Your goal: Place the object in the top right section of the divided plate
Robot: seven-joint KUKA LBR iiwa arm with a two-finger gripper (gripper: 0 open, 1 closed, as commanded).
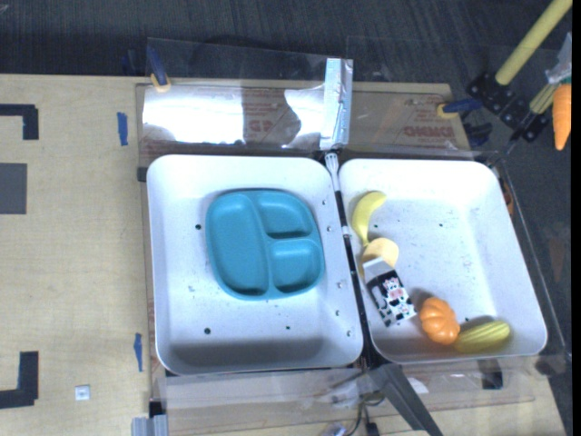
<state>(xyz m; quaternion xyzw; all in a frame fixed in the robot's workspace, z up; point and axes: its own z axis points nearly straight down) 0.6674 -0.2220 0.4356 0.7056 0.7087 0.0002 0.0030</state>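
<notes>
Nearest the camera, along the front wall of the right bin (508, 243), a yellow-green fruit (483, 335) lies on its side. It touches a small orange fruit (438, 320) just to its left. Next to that, close to the wall between the bins, a little box with black and white cow spots (392, 300) lies tilted. A pale yellow piece (379, 252) sits just behind it, touching or nearly touching its far end. Farther back along the same wall, a banana (366, 213) curves towards the back of the bin. All five loose things are in the right bin, so whichever one the task means is there, apart from the plate.

The left bin (172, 271) holds the blue divided plate (238, 243), which lies flat near the middle. It has one large section on the left and two smaller ones on the right. Its top right section (280, 213) is on the side nearest the wall between the bins.

Behind the bins, a clear panel (236, 107) stands along the back of the left one. At the far right, well away from the fruit and outside the bins, a slice of the arm (563, 116) shows at the picture's edge, orange band below grey. It is beside a slanting yellow rod (536, 34) and black clamps (504, 98). How the claw stands cannot be told.
</notes>
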